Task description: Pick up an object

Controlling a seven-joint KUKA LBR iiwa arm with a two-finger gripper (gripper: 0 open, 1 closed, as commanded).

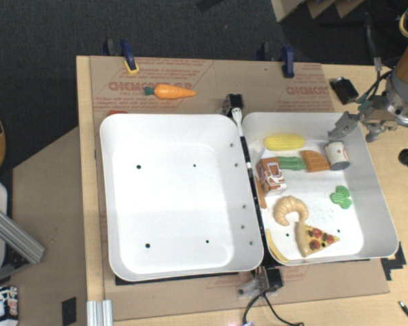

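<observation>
Two faint red "CHEM" prints on cardboard

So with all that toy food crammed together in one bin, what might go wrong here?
The gripper is beside the small can, which could roll away if nudged. The can touches the orange piece, so the fingers might catch both. The carrot lies outside the bins, probably hard to retrieve.
</observation>
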